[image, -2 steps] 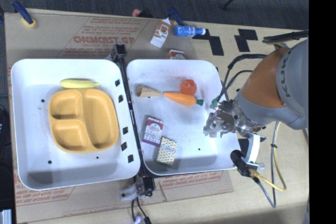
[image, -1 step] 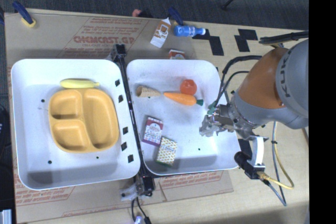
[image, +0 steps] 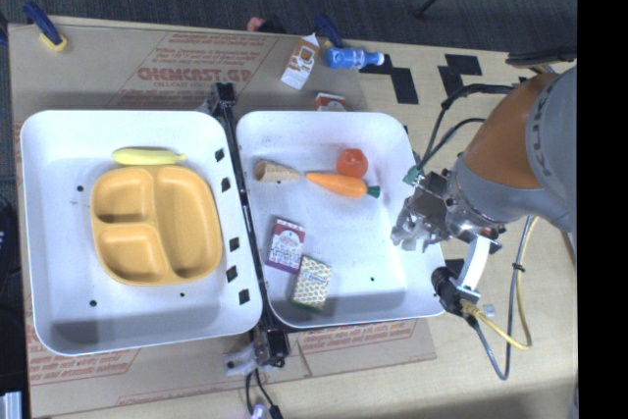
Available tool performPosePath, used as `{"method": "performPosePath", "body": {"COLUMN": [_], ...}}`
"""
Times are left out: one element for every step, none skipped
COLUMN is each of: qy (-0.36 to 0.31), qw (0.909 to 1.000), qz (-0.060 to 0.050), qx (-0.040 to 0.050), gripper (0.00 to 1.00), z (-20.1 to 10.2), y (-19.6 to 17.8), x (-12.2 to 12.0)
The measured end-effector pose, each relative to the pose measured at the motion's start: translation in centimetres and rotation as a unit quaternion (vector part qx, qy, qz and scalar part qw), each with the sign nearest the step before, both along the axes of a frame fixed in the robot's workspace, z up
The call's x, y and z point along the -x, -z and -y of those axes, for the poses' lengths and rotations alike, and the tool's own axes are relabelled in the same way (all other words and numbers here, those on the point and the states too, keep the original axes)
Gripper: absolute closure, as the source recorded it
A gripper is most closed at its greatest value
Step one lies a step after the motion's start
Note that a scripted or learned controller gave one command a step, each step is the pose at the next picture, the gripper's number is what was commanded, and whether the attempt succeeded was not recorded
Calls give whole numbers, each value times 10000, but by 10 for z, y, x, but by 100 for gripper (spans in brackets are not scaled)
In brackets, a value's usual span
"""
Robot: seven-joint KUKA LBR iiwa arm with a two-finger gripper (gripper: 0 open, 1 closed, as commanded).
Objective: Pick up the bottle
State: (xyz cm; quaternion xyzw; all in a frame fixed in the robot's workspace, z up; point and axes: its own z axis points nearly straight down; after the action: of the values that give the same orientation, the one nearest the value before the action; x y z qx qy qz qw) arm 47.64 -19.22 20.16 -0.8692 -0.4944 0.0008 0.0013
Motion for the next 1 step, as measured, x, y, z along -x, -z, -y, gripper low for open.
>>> {"method": "performPosePath", "body": {"qy": [1377], "qw": [9905], "qz": [-23], "qx": [-15], "gripper": [100], "z": [-17], "y": [39], "x": [1]}}
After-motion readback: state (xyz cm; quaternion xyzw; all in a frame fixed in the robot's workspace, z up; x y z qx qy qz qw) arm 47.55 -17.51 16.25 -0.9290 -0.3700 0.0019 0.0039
